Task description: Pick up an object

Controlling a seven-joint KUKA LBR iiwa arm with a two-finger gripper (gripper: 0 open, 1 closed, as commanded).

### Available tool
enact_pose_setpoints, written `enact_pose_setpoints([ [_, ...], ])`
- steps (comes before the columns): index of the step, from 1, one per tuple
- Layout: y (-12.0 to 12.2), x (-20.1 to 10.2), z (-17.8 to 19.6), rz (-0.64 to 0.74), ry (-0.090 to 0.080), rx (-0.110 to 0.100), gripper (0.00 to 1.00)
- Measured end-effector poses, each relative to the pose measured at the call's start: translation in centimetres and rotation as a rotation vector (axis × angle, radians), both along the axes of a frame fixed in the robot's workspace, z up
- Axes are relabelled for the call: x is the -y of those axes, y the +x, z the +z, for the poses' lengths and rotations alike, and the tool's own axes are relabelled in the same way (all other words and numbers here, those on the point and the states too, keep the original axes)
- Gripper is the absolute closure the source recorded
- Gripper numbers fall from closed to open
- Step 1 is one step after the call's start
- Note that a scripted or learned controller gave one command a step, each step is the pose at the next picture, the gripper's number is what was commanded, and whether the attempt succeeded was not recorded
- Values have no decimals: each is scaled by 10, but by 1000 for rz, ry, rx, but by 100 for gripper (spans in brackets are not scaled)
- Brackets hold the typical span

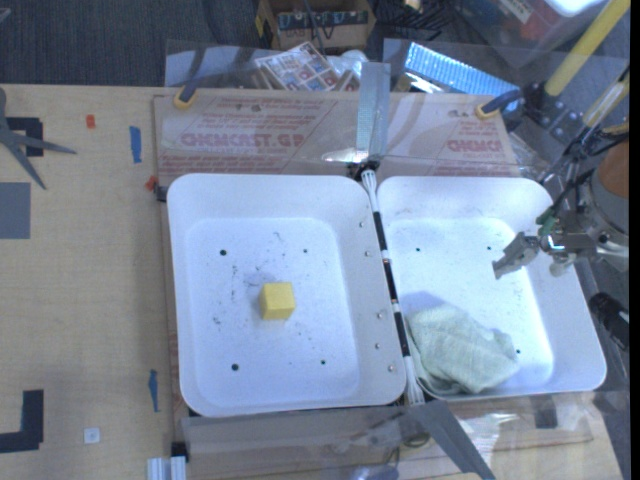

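Camera view: the gripper [512, 256] hovers over the right bin [570, 368], fingers spread and empty; the pale cloth [462, 349] and yellow cube [278, 300] lie ungrasped.

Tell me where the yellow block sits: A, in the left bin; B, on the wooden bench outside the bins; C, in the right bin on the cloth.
A: the yellow block lies on the floor of the left bin, apart from the crumpled cloth in the right bin.

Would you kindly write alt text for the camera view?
A robot gripper hangs over the right white bin, which holds a crumpled pale cloth near its front. The left bin holds a small yellow block.
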State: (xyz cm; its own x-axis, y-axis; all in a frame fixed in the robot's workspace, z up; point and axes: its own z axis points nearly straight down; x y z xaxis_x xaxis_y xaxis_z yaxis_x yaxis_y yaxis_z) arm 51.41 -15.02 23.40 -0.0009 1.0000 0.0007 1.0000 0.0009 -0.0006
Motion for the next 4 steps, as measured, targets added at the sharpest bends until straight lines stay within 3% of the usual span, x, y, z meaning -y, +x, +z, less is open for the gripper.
enact_pose_setpoints([
  [1,25,-18,-131,-153,0,-1,0],
  [2,154,-49,-147,-203,-2,2,0],
  [3,154,-49,-147,-203,-1,2,0],
  [4,122,-40,-147,-335,-1,2,0],
])
